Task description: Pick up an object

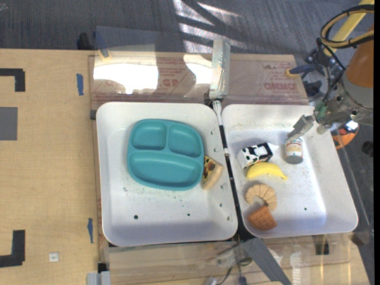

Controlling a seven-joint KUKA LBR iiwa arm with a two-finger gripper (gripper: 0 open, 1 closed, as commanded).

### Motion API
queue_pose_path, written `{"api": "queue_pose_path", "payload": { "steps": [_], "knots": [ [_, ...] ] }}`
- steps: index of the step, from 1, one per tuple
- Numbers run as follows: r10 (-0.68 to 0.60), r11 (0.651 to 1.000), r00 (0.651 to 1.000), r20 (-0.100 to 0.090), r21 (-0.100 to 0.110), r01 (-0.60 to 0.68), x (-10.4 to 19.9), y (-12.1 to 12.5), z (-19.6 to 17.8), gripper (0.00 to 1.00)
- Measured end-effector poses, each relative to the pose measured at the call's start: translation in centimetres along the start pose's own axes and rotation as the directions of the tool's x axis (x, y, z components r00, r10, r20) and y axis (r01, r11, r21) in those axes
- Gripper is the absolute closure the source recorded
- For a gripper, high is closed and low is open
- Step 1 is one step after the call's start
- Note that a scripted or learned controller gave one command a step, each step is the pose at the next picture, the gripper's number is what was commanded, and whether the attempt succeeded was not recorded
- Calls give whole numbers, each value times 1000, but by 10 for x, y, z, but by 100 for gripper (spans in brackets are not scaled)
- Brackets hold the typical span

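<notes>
Hovering over the right bin point(332, 177), the gripper point(304, 125) sits just above a small grey jar point(293, 150); how far it is open cannot be told, and nothing shows in its grasp. Just beside the jar lie a black-and-white toy point(256, 154), a banana point(265, 171) and an ice-cream cone point(261, 203). This looks like the approach step; next it should descend squarely over the jar and close.

Bright, even light, glare on the clear panel point(127, 76) behind the bins, slightly soft focus
</notes>
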State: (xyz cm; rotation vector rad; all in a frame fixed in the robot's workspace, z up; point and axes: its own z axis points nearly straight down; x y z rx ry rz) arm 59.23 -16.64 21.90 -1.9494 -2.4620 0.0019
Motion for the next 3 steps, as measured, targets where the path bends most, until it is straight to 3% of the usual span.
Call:
{"api": "queue_pose_path", "payload": {
  "steps": [1, 2, 3],
  "knots": [
    [-227, 974, 974, 4, -7, 227, -30, 14, 122, 0],
    [-226, 974, 974, 6, -11, 226, -30, 15, 111, 100],
    [-59, 998, 998, 2, -12, 59, 51, 49, 14, 100]
  ]
}}
